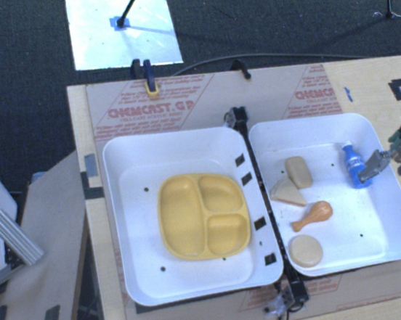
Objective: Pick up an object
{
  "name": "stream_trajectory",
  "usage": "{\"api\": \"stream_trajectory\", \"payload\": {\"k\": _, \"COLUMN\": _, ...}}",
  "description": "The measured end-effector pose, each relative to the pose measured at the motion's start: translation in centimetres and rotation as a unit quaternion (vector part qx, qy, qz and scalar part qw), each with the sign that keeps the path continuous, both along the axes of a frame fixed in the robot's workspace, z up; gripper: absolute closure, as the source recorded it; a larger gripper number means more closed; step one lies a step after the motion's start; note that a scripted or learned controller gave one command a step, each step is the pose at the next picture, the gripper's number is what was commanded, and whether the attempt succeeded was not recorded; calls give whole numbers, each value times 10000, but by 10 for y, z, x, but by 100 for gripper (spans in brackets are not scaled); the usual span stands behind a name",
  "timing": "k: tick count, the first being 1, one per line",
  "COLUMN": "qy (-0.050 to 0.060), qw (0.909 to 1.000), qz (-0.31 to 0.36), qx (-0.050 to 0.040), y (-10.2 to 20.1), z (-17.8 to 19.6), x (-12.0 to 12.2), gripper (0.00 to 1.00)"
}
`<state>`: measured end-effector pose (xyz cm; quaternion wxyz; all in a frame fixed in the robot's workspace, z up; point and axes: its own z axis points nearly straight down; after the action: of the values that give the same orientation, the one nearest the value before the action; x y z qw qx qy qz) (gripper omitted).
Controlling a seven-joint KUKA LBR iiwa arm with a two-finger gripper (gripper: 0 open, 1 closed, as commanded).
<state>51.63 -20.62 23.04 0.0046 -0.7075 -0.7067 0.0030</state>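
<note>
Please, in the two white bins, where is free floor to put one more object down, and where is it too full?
Left bin: the yellow tray takes the middle; bare strips run along its left and far walls. Right bin: bare floor lies between the orange toy, the blue bottle and the near wall. It is crowded along the divider, around the wedge and round piece.

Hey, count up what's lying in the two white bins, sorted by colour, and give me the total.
Yellow: 1, the divided plate
Tan or cream: 3, the block, the wedge, the round piece
Orange: 1, the drumstick
Blue: 1, the bottle
Total: 6
</note>
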Motion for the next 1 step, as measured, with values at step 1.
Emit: {"api": "stream_trajectory", "payload": {"k": 1, "qy": -61, "qw": 10000, "qz": 21, "qx": -15, "y": 1, "z": 7, "x": 3, "gripper": 0}}
